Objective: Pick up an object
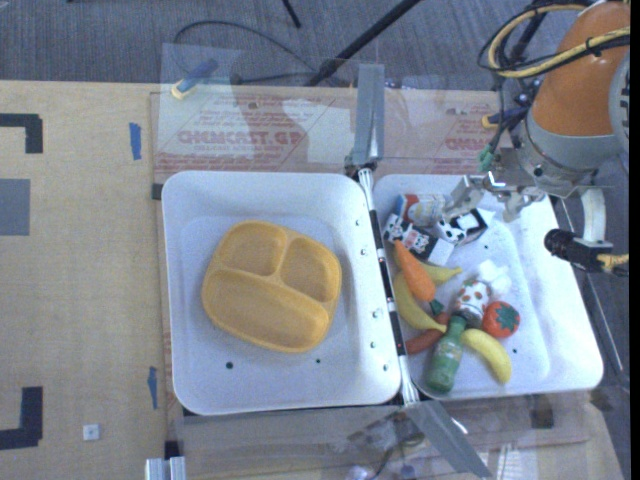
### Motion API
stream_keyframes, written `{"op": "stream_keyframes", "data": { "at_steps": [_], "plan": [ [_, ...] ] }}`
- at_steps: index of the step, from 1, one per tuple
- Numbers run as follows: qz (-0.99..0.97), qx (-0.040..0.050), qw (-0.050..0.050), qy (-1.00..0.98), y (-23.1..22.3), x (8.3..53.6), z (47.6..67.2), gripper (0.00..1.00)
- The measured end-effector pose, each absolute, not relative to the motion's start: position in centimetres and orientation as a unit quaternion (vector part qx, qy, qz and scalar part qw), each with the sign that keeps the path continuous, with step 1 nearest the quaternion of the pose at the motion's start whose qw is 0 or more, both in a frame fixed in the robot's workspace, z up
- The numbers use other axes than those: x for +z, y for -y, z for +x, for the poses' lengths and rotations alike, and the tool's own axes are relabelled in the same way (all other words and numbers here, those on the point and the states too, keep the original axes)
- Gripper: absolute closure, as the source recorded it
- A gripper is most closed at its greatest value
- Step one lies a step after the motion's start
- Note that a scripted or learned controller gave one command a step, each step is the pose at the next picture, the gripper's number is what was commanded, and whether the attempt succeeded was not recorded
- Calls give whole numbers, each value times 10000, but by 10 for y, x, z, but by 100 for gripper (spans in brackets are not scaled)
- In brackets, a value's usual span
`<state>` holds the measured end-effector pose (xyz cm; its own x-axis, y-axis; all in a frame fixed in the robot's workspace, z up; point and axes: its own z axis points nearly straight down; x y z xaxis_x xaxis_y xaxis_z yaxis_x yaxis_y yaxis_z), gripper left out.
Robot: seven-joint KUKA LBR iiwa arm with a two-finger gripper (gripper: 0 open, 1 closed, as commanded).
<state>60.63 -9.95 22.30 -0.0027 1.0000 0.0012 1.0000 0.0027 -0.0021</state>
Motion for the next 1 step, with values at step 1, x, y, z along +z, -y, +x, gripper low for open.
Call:
{"op": "stream_keyframes", "data": {
  "at_steps": [1],
  "plan": [
    [-7834,-87,-80,6214,96,119,606,0]
  ]
}}
